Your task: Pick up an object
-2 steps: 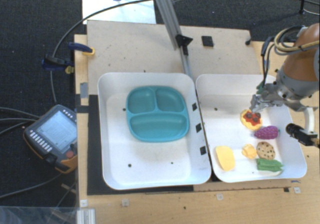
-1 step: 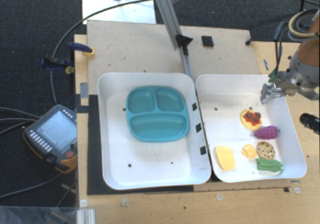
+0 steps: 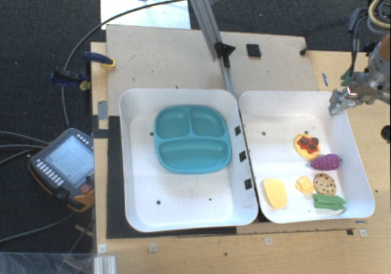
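Two white bins sit side by side: the left bin point(image 3: 137, 205) holds a teal divided plate point(image 3: 192, 139), and the right bin point(image 3: 354, 144) holds toy foods clustered at its near right, among them a pizza slice point(image 3: 306, 144), purple grapes point(image 3: 325, 161), a cookie point(image 3: 324, 183) and a yellow piece point(image 3: 275, 193). At the right bin's far right corner the gripper point(image 3: 339, 103) hangs above the rim, well apart from the foods and holding nothing visible; whether it is open or closed I cannot tell.

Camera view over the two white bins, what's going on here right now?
A robot arm reaches in from the right, its hand above the far right rim of the right bin. That bin holds small toy foods: a pizza slice, purple grapes, a cookie, a green piece and two yellow pieces. The left bin holds a teal divided plate. Nothing has been picked up yet.
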Available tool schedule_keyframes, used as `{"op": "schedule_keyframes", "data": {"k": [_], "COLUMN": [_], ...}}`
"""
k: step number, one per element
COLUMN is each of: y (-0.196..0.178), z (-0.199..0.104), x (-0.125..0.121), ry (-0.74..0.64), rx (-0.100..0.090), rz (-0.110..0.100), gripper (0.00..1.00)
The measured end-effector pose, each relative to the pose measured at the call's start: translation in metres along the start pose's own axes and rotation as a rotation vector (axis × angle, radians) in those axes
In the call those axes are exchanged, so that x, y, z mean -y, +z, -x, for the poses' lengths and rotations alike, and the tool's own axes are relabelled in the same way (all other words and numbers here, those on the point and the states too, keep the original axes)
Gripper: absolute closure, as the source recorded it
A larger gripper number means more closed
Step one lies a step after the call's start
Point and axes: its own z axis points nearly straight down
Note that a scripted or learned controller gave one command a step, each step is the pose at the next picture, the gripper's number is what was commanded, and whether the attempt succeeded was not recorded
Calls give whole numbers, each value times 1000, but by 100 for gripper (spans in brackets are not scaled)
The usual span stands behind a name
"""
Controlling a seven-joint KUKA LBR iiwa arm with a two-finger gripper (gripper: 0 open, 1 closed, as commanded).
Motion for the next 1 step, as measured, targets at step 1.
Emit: {"op": "schedule_keyframes", "data": {"k": [1], "y": [11], "z": [-44], "x": [-7], "ry": [-4], "rx": [-2], "rz": [-4], "gripper": [100]}}
